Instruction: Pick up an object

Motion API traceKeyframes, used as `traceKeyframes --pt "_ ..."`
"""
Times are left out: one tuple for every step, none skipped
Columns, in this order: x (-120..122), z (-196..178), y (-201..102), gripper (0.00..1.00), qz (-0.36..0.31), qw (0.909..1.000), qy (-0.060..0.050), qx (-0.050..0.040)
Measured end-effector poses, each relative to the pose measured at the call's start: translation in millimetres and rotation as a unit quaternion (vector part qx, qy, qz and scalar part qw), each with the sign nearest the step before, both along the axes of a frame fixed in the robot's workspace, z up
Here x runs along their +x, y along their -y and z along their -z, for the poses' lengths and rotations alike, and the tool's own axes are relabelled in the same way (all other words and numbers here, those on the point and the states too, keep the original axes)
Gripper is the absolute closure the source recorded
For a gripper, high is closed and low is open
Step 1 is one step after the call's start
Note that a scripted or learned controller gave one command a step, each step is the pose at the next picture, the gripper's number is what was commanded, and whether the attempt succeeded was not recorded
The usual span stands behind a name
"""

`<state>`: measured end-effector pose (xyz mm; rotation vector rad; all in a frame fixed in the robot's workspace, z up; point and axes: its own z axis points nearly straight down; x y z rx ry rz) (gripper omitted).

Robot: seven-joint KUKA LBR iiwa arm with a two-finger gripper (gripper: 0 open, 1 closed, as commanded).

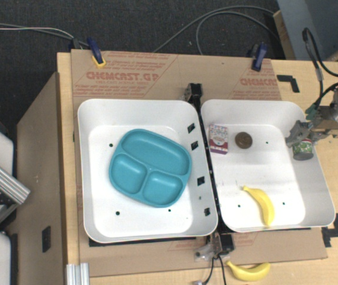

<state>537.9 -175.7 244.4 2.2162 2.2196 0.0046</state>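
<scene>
The right bin (311, 186) holds a yellow banana (261, 203) near its front, a small brown round object (244, 139) toward the back, and a small red-and-white carton (219, 138) against its left wall. A teal divided plate (150, 167) lies in the middle of the left bin (92, 159). My gripper (302, 142) hangs low over the right bin's right side, at the inner wall, well to the right of the brown object. A greyish-green shape sits right under its tip; I cannot tell whether it is a held thing or part of the gripper.
A second banana (249, 271) lies on the bench in front of the bins. Clamps (96, 52) (258, 57) hold the cardboard base at the back edge. A black divider (203, 153) runs between the bins. Cables trail across the dark floor behind.
</scene>
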Motion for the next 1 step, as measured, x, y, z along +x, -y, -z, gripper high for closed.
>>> traceKeyframes --pt "8.6 -6.6 -57.6 1.00 -0.003 1.0000 -0.001 0.0017"
